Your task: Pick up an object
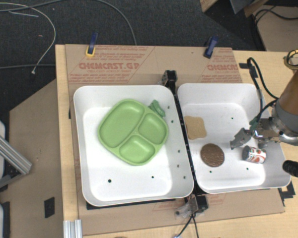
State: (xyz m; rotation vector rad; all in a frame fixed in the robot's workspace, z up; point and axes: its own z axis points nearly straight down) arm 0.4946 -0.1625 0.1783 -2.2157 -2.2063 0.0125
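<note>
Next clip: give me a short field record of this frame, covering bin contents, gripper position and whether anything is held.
left bin: green divided plate, small green item at its far edge
right bin: tan flat piece, brown round disc, small red and white can
gripper: low over right bin, just beside the can
held: nothing seen between fingers
finger state: cannot tell

divided plate (133, 132) in left bin (89, 182), disc (212, 154), perhaps can (253, 154) in right bin (223, 95)

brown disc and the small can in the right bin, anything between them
Bare white bin floor lies between the brown disc and the small can in the camera view; the gripper hangs just above that stretch.
</note>
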